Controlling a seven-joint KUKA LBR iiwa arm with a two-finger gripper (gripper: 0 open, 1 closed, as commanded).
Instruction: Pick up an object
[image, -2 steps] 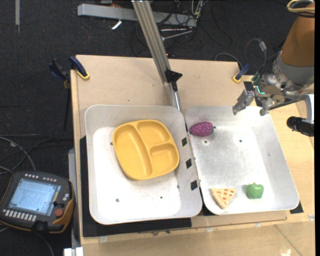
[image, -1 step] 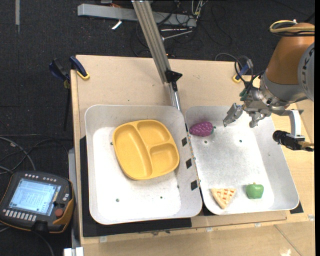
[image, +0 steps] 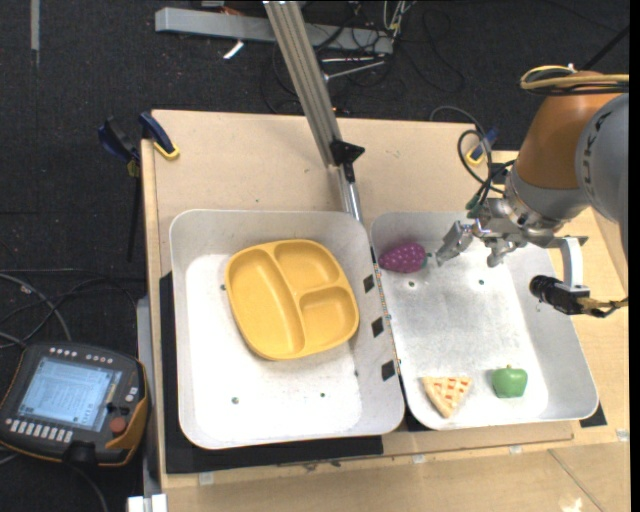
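The arm (image: 570, 150) is reaching in from the right, its orange band sitting above the wrist, and the gripper (image: 472, 248) is hovering over the back part of the right bin (image: 560, 390). Its two fingers are standing apart, one finger (image: 452, 243) pointing toward the left and the other toward the right, with nothing showing between them.

The grapes (image: 403, 257), a purple cluster, are lying in the back left corner of the right bin, just beside the left finger; whether the two are touching cannot be told.

The pizza (image: 446, 393), a small slice, is lying near the front edge of the same bin, well apart from the gripper. The pepper (image: 510, 381), green, is sitting just to the right of the pizza, also near the front edge and well apart from the gripper.

The left bin (image: 200, 400) is holding a plate (image: 292, 297), yellow and divided into three compartments, lying flat toward the middle.

A pendant (image: 68, 400) with a lit screen is lying on the floor to the left of the bench.
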